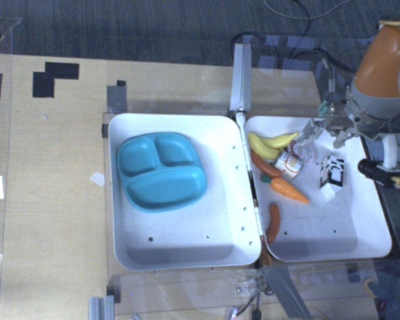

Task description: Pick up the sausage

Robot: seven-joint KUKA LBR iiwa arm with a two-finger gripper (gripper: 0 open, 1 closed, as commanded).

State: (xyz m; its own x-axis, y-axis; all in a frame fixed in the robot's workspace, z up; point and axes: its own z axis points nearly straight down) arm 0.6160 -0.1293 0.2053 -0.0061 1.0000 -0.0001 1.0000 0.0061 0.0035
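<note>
Looking at the right bin [360,242], I find the sausage [273,221] low along its left wall, lying nearly upright in the frame, close against the rim that divides the two bins. To its right and below, the bin floor is bare white, so that side gives room to move; the left side is hemmed in by the wall. Just above it lies the carrot [290,190], pointing toward lower right, apart from the sausage. Higher up sit a second reddish sausage-like piece [264,166], the banana [270,143] and a small can [289,165], crowded together in the bin's upper left corner. A black-and-white box [331,172] rests near the middle right. The gripper [312,139] hangs over the upper part of this bin, near the can; I cannot tell how it is set. In the left bin [187,242] lies a blue divided plate [161,170], with open floor around it.
</note>
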